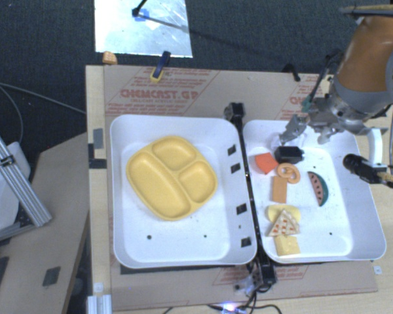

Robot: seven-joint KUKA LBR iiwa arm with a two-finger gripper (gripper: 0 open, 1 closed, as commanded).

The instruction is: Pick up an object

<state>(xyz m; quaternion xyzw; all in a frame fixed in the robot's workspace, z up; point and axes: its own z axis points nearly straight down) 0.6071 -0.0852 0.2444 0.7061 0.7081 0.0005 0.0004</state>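
Cardboard-topped bench (183, 90), two white bins: left bin (128, 241) has a yellow divided plate (172, 176), right bin (363, 231) has toy food like a watermelon slice (318, 188). Gripper (308, 131) open, holding nothing.

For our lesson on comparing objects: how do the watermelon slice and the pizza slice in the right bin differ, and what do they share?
The watermelon slice is a curved crescent, red with a green rind; the pizza slice is a straight-edged triangle, tan with red spots. The watermelon slice lies alone on bare bin floor; the pizza slice lies against yellow pieces. Both are small toy foods lying flat in the right bin.
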